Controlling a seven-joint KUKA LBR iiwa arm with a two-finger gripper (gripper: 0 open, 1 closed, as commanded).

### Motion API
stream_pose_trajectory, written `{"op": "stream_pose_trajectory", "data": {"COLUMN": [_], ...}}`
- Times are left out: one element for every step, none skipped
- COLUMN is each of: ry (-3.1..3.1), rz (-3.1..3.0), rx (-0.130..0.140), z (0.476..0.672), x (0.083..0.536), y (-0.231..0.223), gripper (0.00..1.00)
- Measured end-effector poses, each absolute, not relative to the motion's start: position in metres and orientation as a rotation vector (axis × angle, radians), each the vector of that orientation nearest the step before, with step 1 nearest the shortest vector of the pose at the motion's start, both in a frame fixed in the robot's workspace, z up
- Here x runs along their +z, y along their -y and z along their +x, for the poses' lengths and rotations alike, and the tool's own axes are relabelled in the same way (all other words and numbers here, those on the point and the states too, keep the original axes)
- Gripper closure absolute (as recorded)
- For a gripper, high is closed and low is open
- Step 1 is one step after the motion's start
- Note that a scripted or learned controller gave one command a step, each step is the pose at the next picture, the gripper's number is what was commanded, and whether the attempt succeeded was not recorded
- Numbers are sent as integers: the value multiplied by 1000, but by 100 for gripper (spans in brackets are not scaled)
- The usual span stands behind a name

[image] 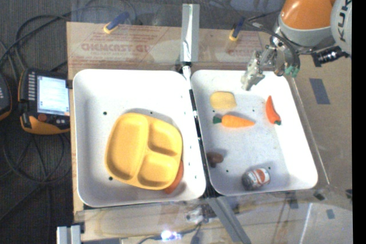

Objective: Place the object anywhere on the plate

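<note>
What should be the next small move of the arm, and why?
Probably lower the hand toward the pale yellow piece, the nearest item. The hand is above the top edge of the right bin with nothing visible in it, and the yellow plate in the left bin carries no item yet. The carrot lies just beyond, so descend carefully.

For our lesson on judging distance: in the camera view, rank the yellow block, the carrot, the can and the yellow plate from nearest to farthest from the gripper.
From the gripper:
1. Yellow block, right bin, top.
2. Carrot, just below the block.
3. Can, right bin's bottom edge.
4. Yellow plate, left bin.
</note>
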State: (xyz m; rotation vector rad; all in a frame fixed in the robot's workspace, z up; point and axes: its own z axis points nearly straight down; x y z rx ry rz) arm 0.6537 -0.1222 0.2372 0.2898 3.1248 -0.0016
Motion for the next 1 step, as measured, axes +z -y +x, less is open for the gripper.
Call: {"op": "stream_pose_trajectory", "data": {"ry": [-3135], "rz": [-148], "rx": [-2], "z": [641], "x": [215], "y": [170], "gripper": [100]}}
